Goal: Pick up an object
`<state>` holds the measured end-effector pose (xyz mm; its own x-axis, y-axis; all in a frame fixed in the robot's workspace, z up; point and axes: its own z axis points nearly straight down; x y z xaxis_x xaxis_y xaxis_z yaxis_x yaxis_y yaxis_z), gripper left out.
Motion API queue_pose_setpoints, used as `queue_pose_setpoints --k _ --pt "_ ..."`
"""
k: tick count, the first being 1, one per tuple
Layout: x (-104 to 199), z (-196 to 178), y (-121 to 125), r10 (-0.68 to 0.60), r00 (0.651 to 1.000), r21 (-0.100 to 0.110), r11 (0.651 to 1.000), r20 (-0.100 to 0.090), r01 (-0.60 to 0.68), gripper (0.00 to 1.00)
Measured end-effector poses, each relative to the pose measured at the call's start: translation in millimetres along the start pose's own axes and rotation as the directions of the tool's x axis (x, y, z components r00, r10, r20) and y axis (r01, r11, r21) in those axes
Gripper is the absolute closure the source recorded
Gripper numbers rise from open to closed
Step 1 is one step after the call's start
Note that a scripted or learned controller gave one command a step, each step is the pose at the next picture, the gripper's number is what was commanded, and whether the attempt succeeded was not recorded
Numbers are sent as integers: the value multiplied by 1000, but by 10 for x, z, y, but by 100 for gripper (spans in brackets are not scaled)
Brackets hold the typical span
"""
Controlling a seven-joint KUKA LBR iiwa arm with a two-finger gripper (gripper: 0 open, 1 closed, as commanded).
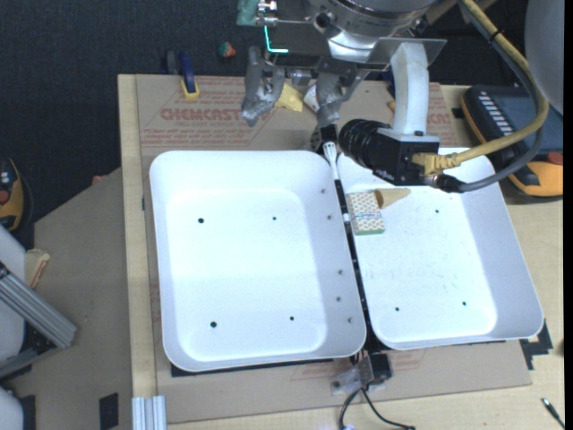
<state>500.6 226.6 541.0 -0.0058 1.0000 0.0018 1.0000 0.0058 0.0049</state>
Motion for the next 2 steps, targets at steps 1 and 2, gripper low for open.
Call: queue_pose_setpoints --k 1,2 --pt "10 -110 3 -2 1000 -4 1000 -2 2 100" --pt "-35 2201 216 8 1000 21 1000 9 -8 100"
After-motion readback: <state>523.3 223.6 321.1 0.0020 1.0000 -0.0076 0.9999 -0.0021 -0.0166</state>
